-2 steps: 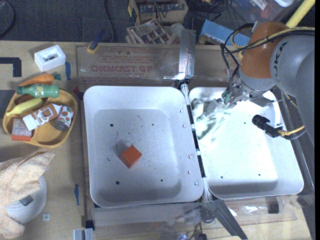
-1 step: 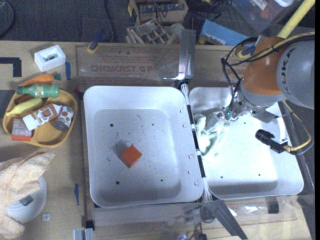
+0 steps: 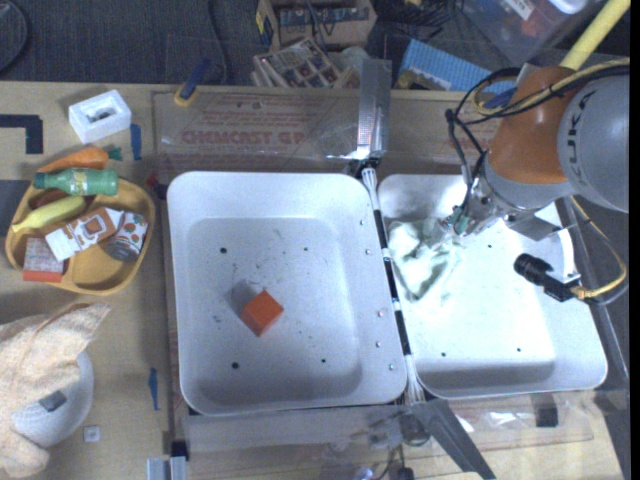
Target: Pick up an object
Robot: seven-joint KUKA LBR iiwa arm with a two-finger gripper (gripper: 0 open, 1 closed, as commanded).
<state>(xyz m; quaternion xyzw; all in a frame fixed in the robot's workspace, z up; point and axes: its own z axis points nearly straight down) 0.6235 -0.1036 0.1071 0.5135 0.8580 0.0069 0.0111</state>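
The grey-and-orange arm's tool [image 3: 462, 220] hangs low over the upper left part of the right-hand white bin [image 3: 520, 368], its tip at the upper right edge of a crumpled pale, greenish-white cloth [image 3: 418, 258]. Whether the tool is open or closed cannot be told from this angle, nor whether it has any grip on the cloth. The cloth lies just below and to the left of the tool, bunched against the bin's left wall.

Across the shared rim, well to the tool's left and lower down, a small orange block [image 3: 263, 311] sits alone near the middle of the left-hand white bin [image 3: 300, 208], tilted corner-on, clear of every wall.

Behind both bins, above and to the left of the tool, a clear plastic sheet with red lettering [image 3: 250, 136] lies on the desk [image 3: 30, 98]. Far to the tool's left, a yellow bowl [image 3: 85, 280] holds a green bottle [image 3: 78, 181], a banana [image 3: 45, 211] and small packets. A white box [image 3: 100, 116] stands just beyond the bowl, and a peach-coloured towel [image 3: 40, 353] is heaped at the desk's near left corner.
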